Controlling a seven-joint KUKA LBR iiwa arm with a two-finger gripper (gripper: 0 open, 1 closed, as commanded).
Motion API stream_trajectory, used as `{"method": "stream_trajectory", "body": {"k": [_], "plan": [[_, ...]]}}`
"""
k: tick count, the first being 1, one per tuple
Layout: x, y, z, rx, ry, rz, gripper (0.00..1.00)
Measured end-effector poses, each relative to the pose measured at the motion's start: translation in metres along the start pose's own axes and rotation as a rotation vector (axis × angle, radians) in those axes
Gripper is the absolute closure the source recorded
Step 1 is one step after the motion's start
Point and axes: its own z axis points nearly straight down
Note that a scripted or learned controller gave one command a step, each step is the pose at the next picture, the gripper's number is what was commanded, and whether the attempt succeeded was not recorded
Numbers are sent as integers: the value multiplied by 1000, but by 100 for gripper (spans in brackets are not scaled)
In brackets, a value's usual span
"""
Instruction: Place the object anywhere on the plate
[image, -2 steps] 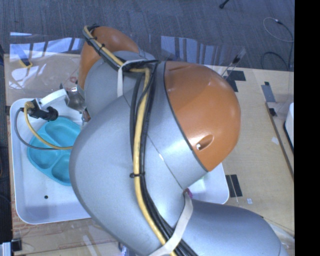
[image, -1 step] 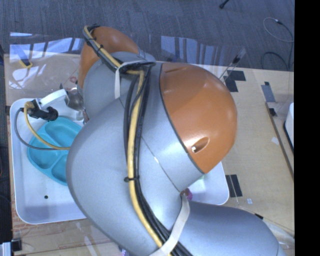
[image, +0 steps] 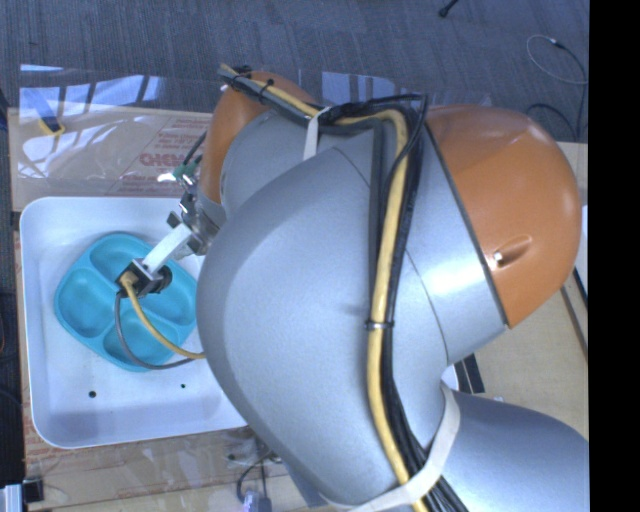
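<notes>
Gripper (image: 190, 215) near plate (image: 90, 290) in left bin (image: 40, 400) — its grip, and where the object lies, cannot tell behind arm (image: 330, 300) — best centre over a plate hollow, release low.

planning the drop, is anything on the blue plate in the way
Nothing visible lies on the blue plate in the left bin. The arm covers the bin's right side, so that part cannot be judged.
</notes>
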Motion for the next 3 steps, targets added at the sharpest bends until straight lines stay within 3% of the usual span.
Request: {"method": "stream_trajectory", "body": {"k": [1,2,3], "plan": [[71,-42,-18,-3,2,-64,0],[3,80,-50,-1,2,-50,0],[-30,-11,46,-1,0,51,0]]}}
